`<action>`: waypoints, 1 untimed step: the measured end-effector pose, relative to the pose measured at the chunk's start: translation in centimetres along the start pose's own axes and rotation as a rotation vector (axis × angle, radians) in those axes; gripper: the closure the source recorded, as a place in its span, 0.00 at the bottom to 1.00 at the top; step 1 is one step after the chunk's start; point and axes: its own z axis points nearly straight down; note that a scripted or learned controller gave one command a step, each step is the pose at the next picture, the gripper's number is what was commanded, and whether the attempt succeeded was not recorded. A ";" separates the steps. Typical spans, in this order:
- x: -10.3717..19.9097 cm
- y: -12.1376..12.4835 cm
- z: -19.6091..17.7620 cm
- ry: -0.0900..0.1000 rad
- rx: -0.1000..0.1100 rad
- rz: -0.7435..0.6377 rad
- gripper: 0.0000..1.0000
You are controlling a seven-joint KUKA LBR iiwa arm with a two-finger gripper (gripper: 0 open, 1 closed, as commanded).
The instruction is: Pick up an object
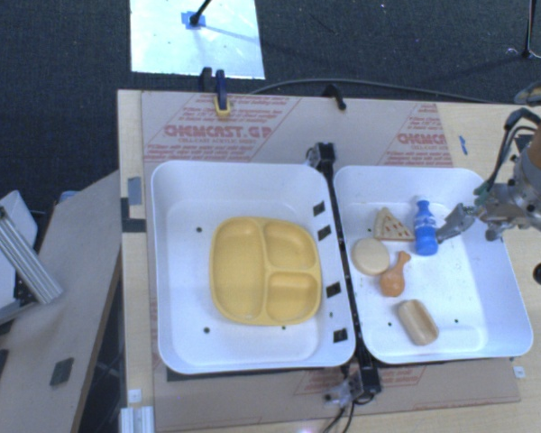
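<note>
you're looking down on a bench (279, 120) covered by a clear sheet printed with red lettering, and on it two white bins sit side by side. the left bin (176, 242) holds a yellow divided plate (266, 269) lying flat near its middle. the right bin (496, 305) carries the small toy foods. the arm (536, 165) reaches in from your right over that bin's upper right corner, and its gripper (458, 222) hangs just right of the blue bottle (425, 227); you cannot tell how wide it stands, and nothing is visibly held in it. the bottle stands near the bin's upper middle, just beside a tan sandwich wedge (393, 225). below these lie a pale round cookie (371, 256), an orange drumstick (395, 276) touching it, and a tan bread roll (417, 321) apart near the front.
</note>
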 end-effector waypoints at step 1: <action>0.0 0.2 -0.5 -0.002 -0.009 -0.002 0.00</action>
